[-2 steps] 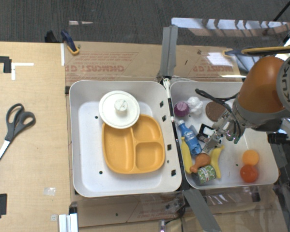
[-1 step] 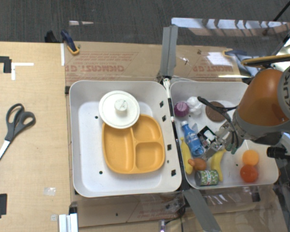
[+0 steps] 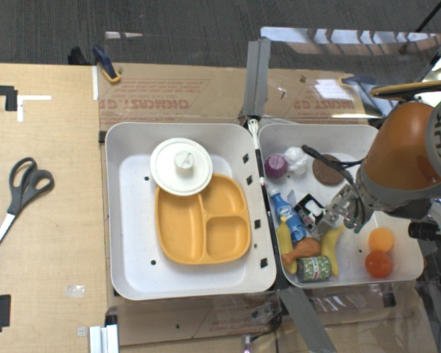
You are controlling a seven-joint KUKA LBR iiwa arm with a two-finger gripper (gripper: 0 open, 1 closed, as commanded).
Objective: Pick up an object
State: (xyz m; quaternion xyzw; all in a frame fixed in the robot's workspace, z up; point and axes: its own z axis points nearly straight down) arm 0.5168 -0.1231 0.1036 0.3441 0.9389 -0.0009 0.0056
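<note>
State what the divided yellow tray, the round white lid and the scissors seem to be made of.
Divided yellow tray: probably molded plastic, smooth with a soft sheen.
Round white lid: apparently plastic or ceramic, uniform glossy white with a center knob.
Scissors: pale blades look metal; black loop handles likely plastic.

You are looking at the arm's bulbous orange wrist band (image 3: 399,147), a glossy rounded shell with a soft highlight along its upper edge. To its right sits a pale grey casing segment (image 3: 439,140), smooth and curved, cut off by the frame. Below the orange shell you see a grey collar ring (image 3: 397,195), darker toward its underside. From that collar extends the small metallic two-finger gripper (image 3: 339,213), silver-grey with thin angular parts and dark joints; detail there is too fine to resolve. A short black stub (image 3: 425,230) projects at the lower right of the collar. No markings are legible on any surface.
</note>
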